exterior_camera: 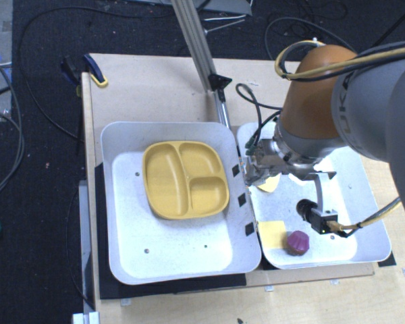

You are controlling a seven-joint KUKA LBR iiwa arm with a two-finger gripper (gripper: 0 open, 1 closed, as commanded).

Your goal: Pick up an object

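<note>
My gripper (258, 169) hangs low over the left part of the right bin (364, 248), under the grey arm with the orange band. A pale yellow round piece (268, 183) lies just below and right of it, partly hidden by the gripper. Near the bin's front lie a yellow flat block (271, 234) and a purple lumpy object (297, 243), both apart from the gripper. The arm hides much of this bin.
The left bin (121, 181) holds a yellow divided plate (185, 179). A metal pole (196, 39) slants down from the top to the gap between the bins. Black cables and a black fitting (314, 214) trail off the wrist over the right bin.
</note>
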